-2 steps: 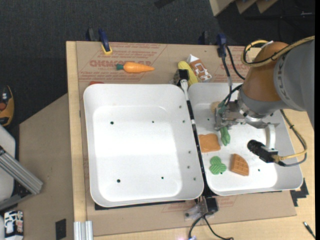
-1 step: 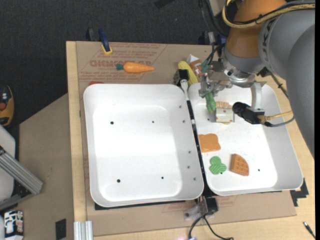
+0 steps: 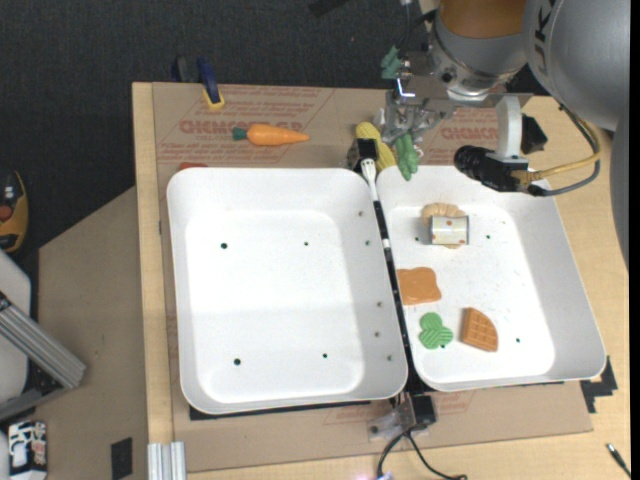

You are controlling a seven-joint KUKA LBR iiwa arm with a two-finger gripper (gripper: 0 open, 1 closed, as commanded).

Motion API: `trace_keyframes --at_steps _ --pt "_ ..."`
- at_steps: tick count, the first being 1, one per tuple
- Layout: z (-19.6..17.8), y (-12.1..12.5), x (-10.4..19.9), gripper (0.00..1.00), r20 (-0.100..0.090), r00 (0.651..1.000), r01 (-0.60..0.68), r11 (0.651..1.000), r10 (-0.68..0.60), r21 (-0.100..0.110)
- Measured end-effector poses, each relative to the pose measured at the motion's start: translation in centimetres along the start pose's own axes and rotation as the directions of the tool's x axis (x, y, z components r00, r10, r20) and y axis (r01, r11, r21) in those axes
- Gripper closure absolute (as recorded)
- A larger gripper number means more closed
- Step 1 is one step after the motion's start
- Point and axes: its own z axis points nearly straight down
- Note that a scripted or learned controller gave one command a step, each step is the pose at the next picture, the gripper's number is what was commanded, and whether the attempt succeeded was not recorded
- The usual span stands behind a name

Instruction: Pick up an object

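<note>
Arm (image 3: pixel 560 28) and wrist come in from the upper right of the camera view, the grey body filling that corner and the orange band (image 3: pixel 482 3) sitting just above the wrist, which points down toward the far edge of the bench. The gripper (image 3: pixel 408 133) hangs over the cardboard sheet (image 3: pixel 300 118) just beyond the far rims of the two bins, near the seam between them, and a green and yellow corn-like piece (image 3: pixel 404 154) sits right at its tip; whether that piece is between the tips or merely beside them cannot be told, and the state of the tool cannot be told either. A black fitting with a yellowish cable (image 3: pixel 495 168) juts out to the side of the wrist, over the far rim of the right bin (image 3: pixel 560 268). In that bin lie a tan and white block-shaped object (image 3: pixel 444 225) near the far side, an orange flat piece (image 3: pixel 419 285) close to the inner wall, a small green piece (image 3: pixel 434 331) nearer the front, and an orange waffle-like wedge (image 3: pixel 479 329) just beside the green one. The left bin (image 3: pixel 200 208) shows bare white floor with a few dark dots. A toy carrot (image 3: pixel 270 135) lies on the cardboard behind the left bin, well apart from the gripper, with a blue and yellow clip (image 3: pixel 210 86) further back by the board's edge.
</note>
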Motion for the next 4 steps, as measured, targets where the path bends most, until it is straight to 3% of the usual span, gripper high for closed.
trace_keyframes --at_steps 1,2,3,4 --pt "8.6 0.3 9.3 1.00 0.001 1.000 0.000 1.000 0.000 0.024" --pt "6.2 1.2 16.5 1.00 0.000 1.000 -0.002 1.000 0.002 0.010" --pt "0.7 -3.0 18.2 1.00 0.001 1.000 -0.005 1.000 0.005 0.012" --pt "-14.9 -5.7 18.1 1.00 -0.005 1.000 -0.005 1.000 0.005 -0.002"
